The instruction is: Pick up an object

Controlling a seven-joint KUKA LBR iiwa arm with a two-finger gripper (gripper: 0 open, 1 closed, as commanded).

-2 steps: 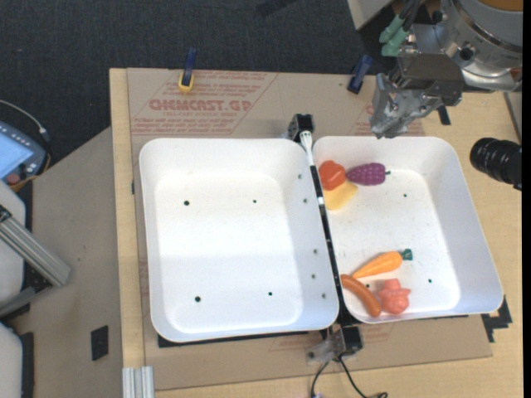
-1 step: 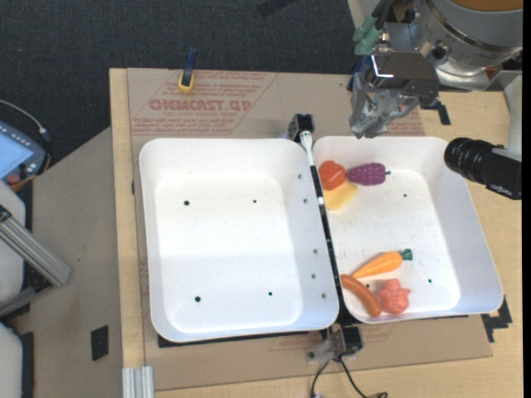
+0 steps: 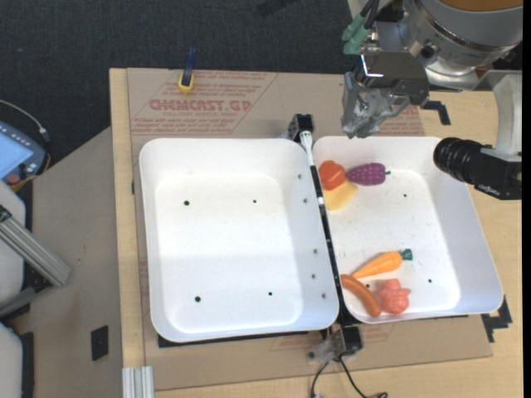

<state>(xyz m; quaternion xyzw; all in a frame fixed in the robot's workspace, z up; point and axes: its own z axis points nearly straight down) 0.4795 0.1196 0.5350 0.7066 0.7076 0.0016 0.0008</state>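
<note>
Camera view, near edge first. Right bin, near corner against the divider: three pieces bunched together. An orange sausage-shaped piece runs diagonally along the near rim. A pink knobbly piece touches it on the right. A toy carrot with a green stub lies just above both, long axis slanting up to the right.

Left bin: bare white floor with four small dark dots.

Farther up the right bin, far-left corner by the divider: a red-orange piece on top of or against a yellow piece, both hard against the divider wall. A purple grape cluster lies just right of the red one, touching or nearly so, long axis roughly parallel to the bin's far rim.

Farthest: the gripper hangs over the far rim of the right bin, above the brown board behind the bins. Whether the fingers are spread or closed, cannot tell; they read as a grey blur against the board. Nothing visible between them.

Key relation: the grape cluster sits just nearward of the gripper, almost straight toward the camera from it and inside the rim. It looks the closest candidate. The red and yellow pair lie slightly left of that line, crowded by the wall. Judgement: a short move inward over the rim, then down, with the fingers closing across the cluster's short width. The carrot group is well apart, at the opposite end of the bin.
</note>
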